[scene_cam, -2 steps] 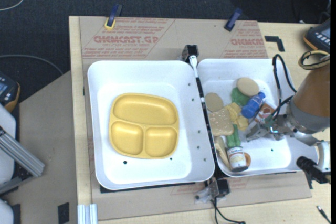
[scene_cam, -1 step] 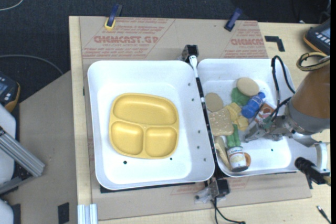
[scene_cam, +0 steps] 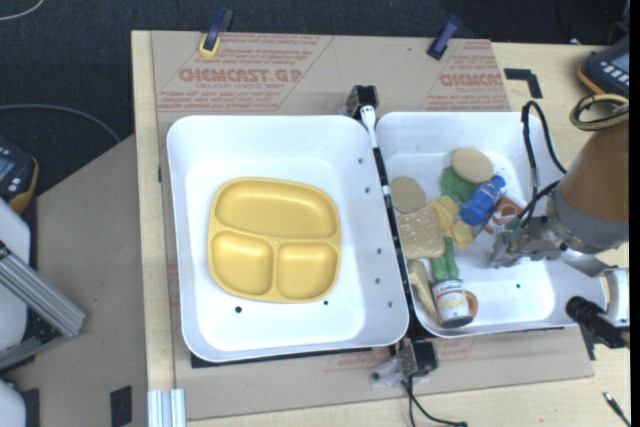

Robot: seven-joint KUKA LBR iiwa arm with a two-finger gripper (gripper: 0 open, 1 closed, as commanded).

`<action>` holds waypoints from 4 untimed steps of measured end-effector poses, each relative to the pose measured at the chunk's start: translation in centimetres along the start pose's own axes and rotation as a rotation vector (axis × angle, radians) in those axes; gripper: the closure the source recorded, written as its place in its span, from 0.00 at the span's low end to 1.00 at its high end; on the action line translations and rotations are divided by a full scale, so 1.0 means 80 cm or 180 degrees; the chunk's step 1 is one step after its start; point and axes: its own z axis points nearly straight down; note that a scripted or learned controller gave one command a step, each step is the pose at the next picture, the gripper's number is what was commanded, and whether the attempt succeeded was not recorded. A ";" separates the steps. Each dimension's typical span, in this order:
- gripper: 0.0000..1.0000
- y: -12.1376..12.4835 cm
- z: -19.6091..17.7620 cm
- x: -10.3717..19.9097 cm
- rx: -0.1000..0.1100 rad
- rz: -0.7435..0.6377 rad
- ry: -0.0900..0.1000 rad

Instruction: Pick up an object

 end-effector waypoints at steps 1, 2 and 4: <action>1.00 -0.001 -0.058 -0.011 -0.0014 0.0001 -0.0011; 1.00 -0.003 -0.118 0.000 -0.0017 -0.0008 -0.0010; 1.00 0.046 -0.173 0.047 -0.0018 -0.0022 -0.0005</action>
